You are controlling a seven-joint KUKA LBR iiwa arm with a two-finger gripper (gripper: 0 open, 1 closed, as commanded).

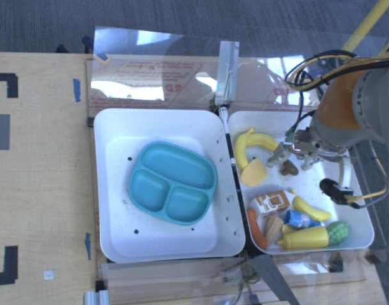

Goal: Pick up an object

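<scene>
Nearest the camera, at the front of the right bin (366, 237), lie a yellow bottle (304, 237), a green piece (337, 232), a carrot (256, 229) and a small carton (272, 202), all below the fingers. The gripper (295, 159) has its fingers spread apart over a small brown object (288, 167), not closed on it; this toy looks light, stiff and smooth, so I would take it across its narrow middle. Left of the fingers are a banana (252, 142) and a yellow lump (253, 172); the left bin (112, 170) holds a blue divided plate (172, 183).
</scene>
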